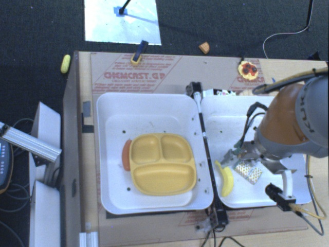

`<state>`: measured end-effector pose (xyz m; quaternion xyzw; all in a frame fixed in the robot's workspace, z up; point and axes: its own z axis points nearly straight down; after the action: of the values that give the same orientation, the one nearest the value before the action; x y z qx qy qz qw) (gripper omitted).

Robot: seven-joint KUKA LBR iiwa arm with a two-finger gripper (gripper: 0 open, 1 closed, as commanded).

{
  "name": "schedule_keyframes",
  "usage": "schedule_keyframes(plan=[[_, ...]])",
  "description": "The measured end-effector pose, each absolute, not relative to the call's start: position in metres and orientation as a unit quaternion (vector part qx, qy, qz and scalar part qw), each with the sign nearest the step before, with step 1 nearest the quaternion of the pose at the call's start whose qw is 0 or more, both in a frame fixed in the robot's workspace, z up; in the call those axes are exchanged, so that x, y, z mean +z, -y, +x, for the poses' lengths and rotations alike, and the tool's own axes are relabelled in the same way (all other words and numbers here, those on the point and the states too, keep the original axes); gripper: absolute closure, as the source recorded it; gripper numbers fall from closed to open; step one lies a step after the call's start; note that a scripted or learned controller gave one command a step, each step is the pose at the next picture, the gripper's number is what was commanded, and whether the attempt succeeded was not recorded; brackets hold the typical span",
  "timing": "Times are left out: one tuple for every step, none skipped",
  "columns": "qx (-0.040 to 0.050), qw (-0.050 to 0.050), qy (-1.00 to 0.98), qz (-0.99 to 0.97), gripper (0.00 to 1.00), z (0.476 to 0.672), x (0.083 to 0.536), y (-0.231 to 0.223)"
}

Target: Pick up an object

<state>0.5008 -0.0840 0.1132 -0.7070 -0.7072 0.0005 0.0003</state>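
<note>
The pincer (237,157) is being held low in the right bin (226,118), just left of a small patterned block (249,172) and just above a banana (225,178) lying near the divider; whether it is open or closed cannot be told, and nothing is being seen held in it, so the approach step is judged to be in hand. For the next move, a short descent onto the banana or block is being called for. In the left bin (110,138), a yellow divided tray (162,163) and an orange sausage-like piece (126,155) are lying well apart from the pincer, and the divider is crowding the banana's left side.
</note>
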Motion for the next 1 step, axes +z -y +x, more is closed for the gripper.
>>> schedule_keyframes(plan=[[-0.0046,-0.009,0.707,-0.707,0.0,0.4917,0.0891,0.0864]])
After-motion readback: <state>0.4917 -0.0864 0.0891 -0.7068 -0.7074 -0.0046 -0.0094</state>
